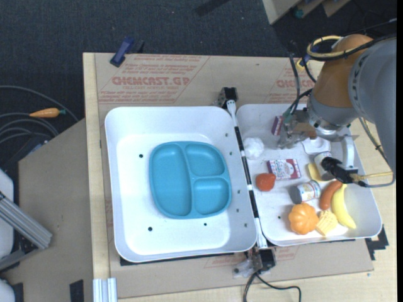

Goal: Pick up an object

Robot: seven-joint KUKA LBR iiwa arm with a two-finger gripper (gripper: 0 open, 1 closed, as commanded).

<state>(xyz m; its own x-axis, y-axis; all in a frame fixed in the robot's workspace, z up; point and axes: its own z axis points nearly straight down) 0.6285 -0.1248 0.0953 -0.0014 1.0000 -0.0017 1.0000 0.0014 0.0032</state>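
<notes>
Looking down, you see:
Gripper [291, 133]: low in right white bin [371, 201], upper part; jaw state cannot be told.
Objects: yellow banana [343, 207], orange pumpkin toy [303, 218], red tomato [266, 182] lie nearer.
Left bin [123, 187]: blue divided plastic plate [189, 178].

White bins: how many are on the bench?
2. The left white bin holds a blue divided plate; the right white bin holds the toy food, under the arm.
</notes>
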